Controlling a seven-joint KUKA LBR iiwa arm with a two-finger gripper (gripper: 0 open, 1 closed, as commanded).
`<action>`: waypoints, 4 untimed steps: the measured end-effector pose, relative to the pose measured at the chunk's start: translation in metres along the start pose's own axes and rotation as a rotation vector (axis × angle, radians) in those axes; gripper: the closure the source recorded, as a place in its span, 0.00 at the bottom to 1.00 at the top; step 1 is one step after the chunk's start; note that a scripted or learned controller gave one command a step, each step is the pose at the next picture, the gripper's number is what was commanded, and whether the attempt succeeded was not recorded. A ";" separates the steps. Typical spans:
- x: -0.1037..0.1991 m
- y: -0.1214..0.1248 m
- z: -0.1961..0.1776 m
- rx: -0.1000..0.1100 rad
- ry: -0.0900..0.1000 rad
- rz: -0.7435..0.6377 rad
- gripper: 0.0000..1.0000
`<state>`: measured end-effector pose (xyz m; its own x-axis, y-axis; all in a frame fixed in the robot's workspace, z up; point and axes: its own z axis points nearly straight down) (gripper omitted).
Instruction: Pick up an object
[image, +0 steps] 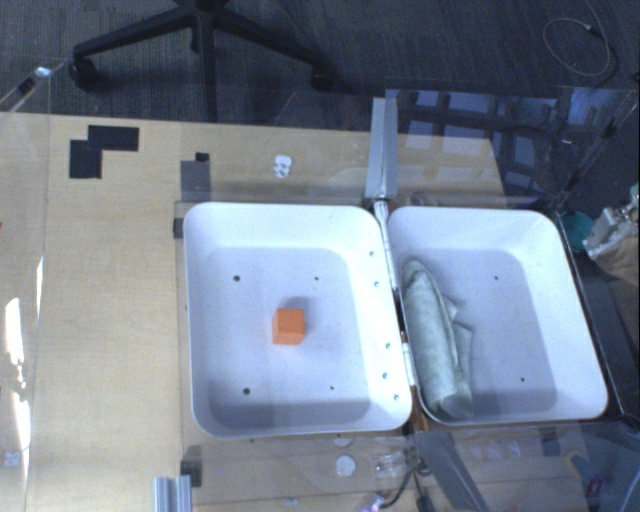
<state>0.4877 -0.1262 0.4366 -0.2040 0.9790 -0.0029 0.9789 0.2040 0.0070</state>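
Note:
A small orange cube (289, 326) sits on the floor of the left white bin (210, 300), a little below its middle and apart from the walls. In the right white bin (540, 300) a long grey-white cloth-like roll (434, 340) lies against the left wall, running from the middle of the bin down to its near corner.
A metal bar (381, 150) rises behind the seam between the bins. Black tape marks (100, 148) and a small white scrap (283, 165) lie on the wooden bench at the back left. A pale object (610, 232) pokes in beyond the right bin.

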 end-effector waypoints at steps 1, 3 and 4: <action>-0.037 0.014 0.077 0.003 0.001 -0.119 1.00; -0.053 0.087 0.207 0.003 0.002 -0.222 1.00; -0.018 0.133 0.118 0.000 0.000 -0.102 1.00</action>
<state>0.6227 -0.1169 0.3200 -0.3023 0.9532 -0.0034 0.9532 0.3023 0.0069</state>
